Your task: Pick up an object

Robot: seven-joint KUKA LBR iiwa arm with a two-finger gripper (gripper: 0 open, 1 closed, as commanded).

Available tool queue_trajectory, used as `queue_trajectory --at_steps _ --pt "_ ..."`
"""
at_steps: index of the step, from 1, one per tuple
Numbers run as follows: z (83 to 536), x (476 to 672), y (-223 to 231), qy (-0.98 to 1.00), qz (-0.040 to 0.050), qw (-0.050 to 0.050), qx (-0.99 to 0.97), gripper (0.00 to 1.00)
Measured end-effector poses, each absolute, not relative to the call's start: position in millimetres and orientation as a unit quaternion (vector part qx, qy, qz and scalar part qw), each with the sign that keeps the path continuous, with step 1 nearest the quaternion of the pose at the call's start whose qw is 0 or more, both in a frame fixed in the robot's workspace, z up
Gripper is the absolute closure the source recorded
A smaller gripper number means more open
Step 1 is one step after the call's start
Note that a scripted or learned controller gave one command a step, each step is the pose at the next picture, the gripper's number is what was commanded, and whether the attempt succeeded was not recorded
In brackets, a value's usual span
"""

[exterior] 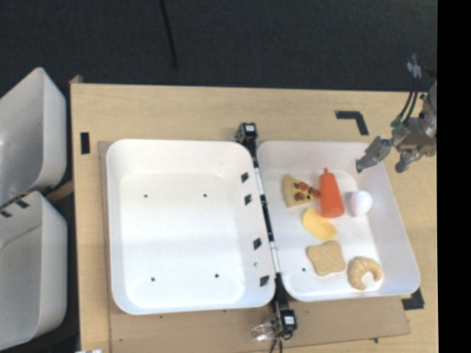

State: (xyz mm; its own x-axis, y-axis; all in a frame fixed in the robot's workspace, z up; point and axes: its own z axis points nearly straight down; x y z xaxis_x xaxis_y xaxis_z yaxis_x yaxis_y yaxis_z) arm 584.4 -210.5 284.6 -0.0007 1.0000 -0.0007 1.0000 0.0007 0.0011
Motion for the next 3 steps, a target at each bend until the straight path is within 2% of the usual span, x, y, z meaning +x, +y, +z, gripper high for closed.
queue_trajectory --at_steps 1,2,3 --pt "211 626.9 -171 0.709 -0.0009 -0.002 0.705 0.0" --pt "226 657.2 -122 0.71 0.0018 0.002 0.704 0.0" --pt "141 607.7 -156 0.706 -0.0037 -0.003 0.708 0.0"
